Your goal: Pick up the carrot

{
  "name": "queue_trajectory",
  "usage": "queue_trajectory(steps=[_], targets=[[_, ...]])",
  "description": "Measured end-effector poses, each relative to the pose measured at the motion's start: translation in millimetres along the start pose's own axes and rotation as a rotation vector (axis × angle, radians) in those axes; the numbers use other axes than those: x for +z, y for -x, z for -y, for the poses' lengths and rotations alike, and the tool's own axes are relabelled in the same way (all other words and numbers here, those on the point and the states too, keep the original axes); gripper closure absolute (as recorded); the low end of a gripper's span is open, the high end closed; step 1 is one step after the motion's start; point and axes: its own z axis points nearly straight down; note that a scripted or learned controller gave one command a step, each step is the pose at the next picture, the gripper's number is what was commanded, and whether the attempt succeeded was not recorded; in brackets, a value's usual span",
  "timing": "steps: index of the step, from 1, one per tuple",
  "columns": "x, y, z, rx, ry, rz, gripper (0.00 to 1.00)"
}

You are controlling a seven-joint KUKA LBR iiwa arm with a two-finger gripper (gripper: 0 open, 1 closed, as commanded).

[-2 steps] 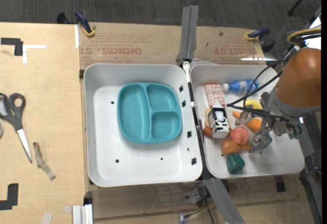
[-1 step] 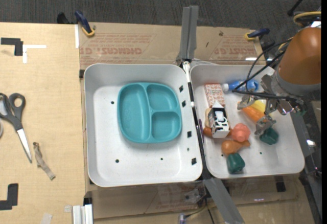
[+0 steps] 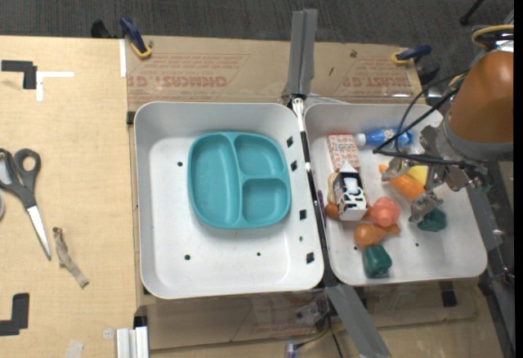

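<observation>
The carrot (image 3: 370,234) looks like the orange piece with a green end (image 3: 377,261), lying near the front of the right bin (image 3: 466,262). My gripper (image 3: 418,189) is low over the right half of that bin, to the right of and behind the carrot. An orange and yellow item (image 3: 409,181) lies right at the gripper's tip, partly covered by it. I cannot make out whether anything is held.
A milk carton (image 3: 346,178), a blue bottle (image 3: 380,136), a pink round fruit (image 3: 385,210) and a teal piece (image 3: 432,221) crowd the right bin. A teal divided plate (image 3: 240,179) sits in the left bin. Scissors (image 3: 24,189) lie on the bench at left.
</observation>
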Motion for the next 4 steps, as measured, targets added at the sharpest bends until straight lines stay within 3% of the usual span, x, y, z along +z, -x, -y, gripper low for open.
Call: queue_trajectory(steps=[1,2,3,4], targets=[[-10.4,2.4,-0.6,-0.003,-0.002,0.004,1.0],[-10.4,2.4,-0.7,-0.003,-0.002,0.004,0.0],[0.8,-4.2,-21.8,0.022,0.001,-0.001,0.0],[-9.4,-2.3,-21.9,0.019,-0.001,0.003,1.0]])
